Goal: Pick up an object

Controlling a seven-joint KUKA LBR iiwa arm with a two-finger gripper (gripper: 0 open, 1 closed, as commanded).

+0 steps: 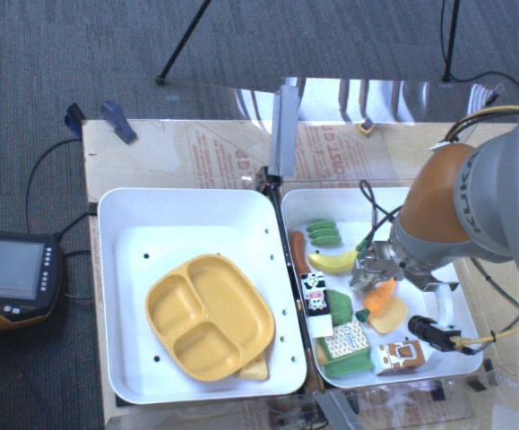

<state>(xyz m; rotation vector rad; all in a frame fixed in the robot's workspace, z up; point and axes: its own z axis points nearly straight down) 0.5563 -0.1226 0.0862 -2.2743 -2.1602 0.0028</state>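
My gripper (372, 274) hangs low over the middle of the right bin (367, 198), below the arm's orange band. It sits just right of a yellow banana (331, 261) and directly above an orange carrot piece (381, 296), which it seems to touch or nearly touch. Nothing is visibly lifted. Around it lie green pea pods (324, 233), a brown sausage (298, 251), a cow-patterned carton (313, 294), a green block (341, 307), a pale orange wedge (391, 317), a green-edged waffle box (347, 341) and an orange-and-white box (401, 355).
The left bin (129, 240) holds a yellow divided plate (210, 316) with a yellow slice (255, 372) poking out beneath its near corner. A metal post (284, 137) rises behind the divider between the bins. A teach pendant (12, 276) lies at the far left.
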